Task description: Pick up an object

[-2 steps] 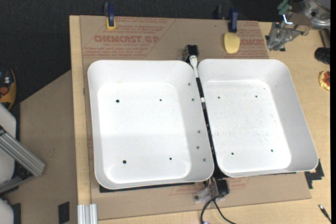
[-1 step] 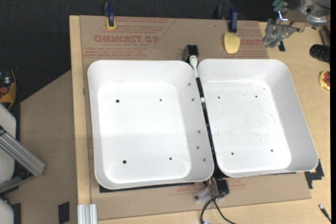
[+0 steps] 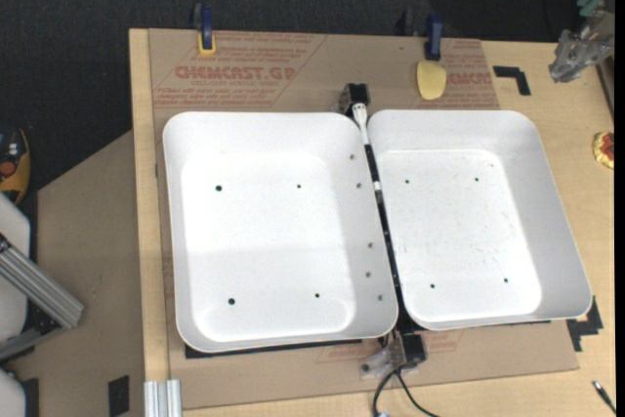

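Observation:
Two shallow white bins lie side by side on the brown bench. The left bin (image 3: 186, 210) and the right bin (image 3: 547, 210) both show white floors marked with a few small dark dots. A pale yellow lump (image 3: 431, 80) rests on the bench just beyond the right bin's far rim, below a blue clamp (image 3: 433, 38).
A second blue clamp (image 3: 203, 18) holds the board at the back left. A grey metal part (image 3: 576, 54) sits at the bench's far right, with a small red-and-yellow thing (image 3: 606, 148) below it. A black divider strip (image 3: 374, 190) and cables (image 3: 395, 361) run between the bins.

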